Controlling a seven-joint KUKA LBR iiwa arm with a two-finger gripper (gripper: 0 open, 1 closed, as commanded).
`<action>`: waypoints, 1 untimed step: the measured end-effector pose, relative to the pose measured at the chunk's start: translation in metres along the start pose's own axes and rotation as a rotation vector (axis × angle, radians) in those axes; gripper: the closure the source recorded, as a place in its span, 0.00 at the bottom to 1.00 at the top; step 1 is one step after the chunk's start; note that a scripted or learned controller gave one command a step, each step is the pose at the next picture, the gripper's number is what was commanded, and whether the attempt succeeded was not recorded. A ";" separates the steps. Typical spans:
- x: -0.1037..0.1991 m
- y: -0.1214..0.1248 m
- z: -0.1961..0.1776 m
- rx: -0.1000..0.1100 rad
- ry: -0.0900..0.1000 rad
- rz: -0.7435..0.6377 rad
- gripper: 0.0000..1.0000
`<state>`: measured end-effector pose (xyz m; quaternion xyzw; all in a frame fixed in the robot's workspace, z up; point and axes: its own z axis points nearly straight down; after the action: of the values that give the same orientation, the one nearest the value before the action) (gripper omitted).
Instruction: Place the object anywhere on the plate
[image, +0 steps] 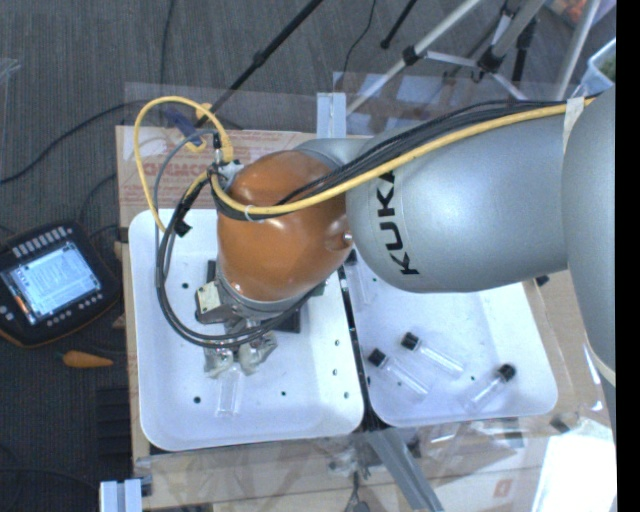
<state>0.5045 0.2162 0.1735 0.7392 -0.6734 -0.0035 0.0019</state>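
Dark grey carpet (70, 90) lies under the bench, black cables (262, 45) trailing across it (a lit handheld screen (52, 283) rests left).

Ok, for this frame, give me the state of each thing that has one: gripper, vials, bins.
Gripper: low over the left bin, above a clear vial.
Clear vial: lying flat in the left bin.
Three black-capped vials: lying flat, apart, in the right bin.

Robotics lab: KUKA arm (480, 200), teach pendant (50, 282), tripod legs (470, 40), white bins (330, 410).
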 end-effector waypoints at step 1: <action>0.013 -0.057 -0.017 0.002 -0.004 -0.245 1.00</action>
<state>0.5622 0.2089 0.1897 0.8159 -0.5782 -0.0043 -0.0005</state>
